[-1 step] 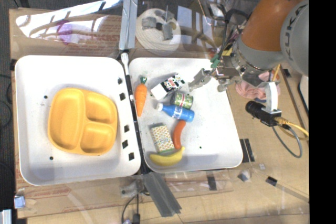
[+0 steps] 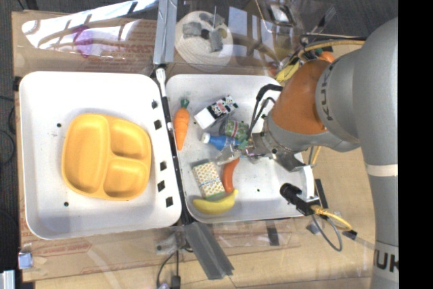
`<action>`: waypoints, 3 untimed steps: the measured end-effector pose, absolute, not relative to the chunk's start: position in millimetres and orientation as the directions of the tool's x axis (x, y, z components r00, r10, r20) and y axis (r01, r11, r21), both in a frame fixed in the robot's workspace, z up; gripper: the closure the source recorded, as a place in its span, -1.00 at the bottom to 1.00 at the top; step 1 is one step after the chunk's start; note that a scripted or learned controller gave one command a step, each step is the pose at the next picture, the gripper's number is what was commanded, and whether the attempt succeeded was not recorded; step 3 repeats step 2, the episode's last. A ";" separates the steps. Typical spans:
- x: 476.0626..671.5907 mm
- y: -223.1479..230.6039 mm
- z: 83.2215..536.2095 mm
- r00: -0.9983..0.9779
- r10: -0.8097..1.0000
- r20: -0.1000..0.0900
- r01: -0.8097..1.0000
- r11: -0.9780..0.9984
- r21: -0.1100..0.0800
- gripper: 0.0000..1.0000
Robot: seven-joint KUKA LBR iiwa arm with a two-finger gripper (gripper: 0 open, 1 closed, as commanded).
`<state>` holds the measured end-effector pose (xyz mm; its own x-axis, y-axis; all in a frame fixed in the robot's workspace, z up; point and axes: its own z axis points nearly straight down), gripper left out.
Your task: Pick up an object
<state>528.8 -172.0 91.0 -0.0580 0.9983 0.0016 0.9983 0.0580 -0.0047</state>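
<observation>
Objects lie clustered in the right bin (image 2: 291,203), all toward its left and middle part; a carrot (image 2: 181,126) stands lengthwise along the left wall, green top pointing to the far rim; just right of it sits a white block (image 2: 205,117), and beside that a small black-and-white figure (image 2: 222,106); below these a blue-and-white bottle (image 2: 215,141) lies on its side, touching a green, shiny packet (image 2: 235,129); nearer the front a patterned sponge (image 2: 208,178) lies flat, with an orange-red sausage-like piece (image 2: 229,174) just beside its right edge; a banana (image 2: 216,204) curves along the front, touching the sponge's lower edge; the arm (image 2: 338,105) reaches in from the right, its orange band above the bin's right half; the gripper (image 2: 249,147) is low among the items, close to the green packet and the red piece; whether it is spread or closed, or has hold of anything, cannot be told; the left bin (image 2: 40,213) holds a yellow tray (image 2: 106,155) with three compartments, lying flat near its middle.
</observation>
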 end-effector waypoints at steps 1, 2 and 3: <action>529.2 -172.5 98.7 -0.062 0.998 0.002 0.998 0.062 -0.008 1.00; 507.4 -142.3 205.8 0.089 0.996 0.000 0.996 -0.089 -0.004 1.00; 507.4 -142.3 205.8 0.089 0.996 0.000 0.996 -0.089 -0.004 1.00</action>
